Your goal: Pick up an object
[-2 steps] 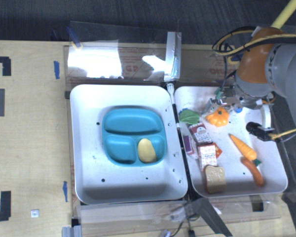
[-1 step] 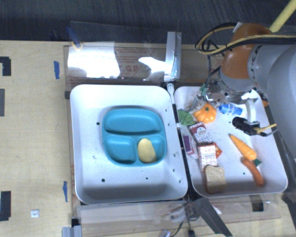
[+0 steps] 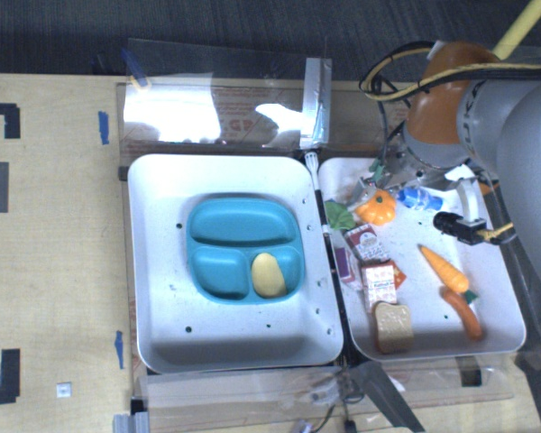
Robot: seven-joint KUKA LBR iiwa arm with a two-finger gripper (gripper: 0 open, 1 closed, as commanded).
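**The arm reaches into the right bin**

Two white bins sit side by side on the bench (image 3: 45, 269). The left bin (image 3: 153, 242) has a blue tray (image 3: 230, 224) in it. The tray has three parts. A yellow lemon (image 3: 269, 275) lies in the small part at the lower right of the tray.

The right bin (image 3: 505, 323) is full of toy food and other small things. A small orange pumpkin (image 3: 376, 208) lies near the top of the bin. A green leafy thing (image 3: 340, 215) is just beside it, on its left. A blue thing (image 3: 421, 197) lies on the right of the pumpkin. Below them is a small box (image 3: 380, 282) with red and white on it, and a purple packet (image 3: 343, 262) lies along the bin's left wall. A brown slice of bread (image 3: 394, 326) sits at the bottom of the bin. Two carrots lie on the right side, a carrot (image 3: 444, 270) higher up and a darker carrot (image 3: 465, 315) below it.

The grey arm (image 3: 509, 124) comes in from the right, with its orange band (image 3: 446, 106) over the top of the right bin. The pincer (image 3: 385, 177) hangs low over the top of that bin, just above the pumpkin. It is too mixed up with wires and toys to tell if it is open or closed, or if it has hold of anything.
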